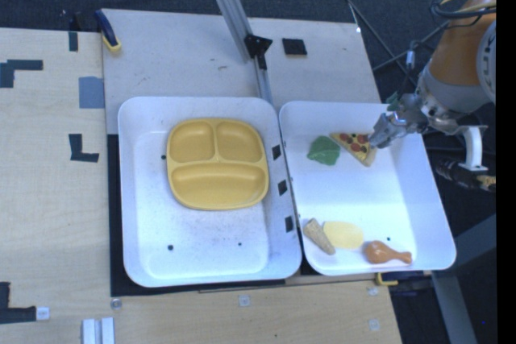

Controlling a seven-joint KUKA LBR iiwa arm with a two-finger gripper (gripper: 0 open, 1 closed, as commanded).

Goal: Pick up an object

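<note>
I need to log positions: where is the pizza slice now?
The pizza slice lies in the right bin, near its far edge, between the green leaf and the pincer.

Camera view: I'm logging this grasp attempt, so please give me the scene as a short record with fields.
left bin: holds a yellow divided plate
right bin: holds five toy foods
far end of right bin: green leaf beside a pizza slice
near end of right bin: bread piece, yellow slice, chicken drumstick
gripper: low over the right bin, at the pizza slice's right end
arm: enters from the right
lifted item: none visible
</note>
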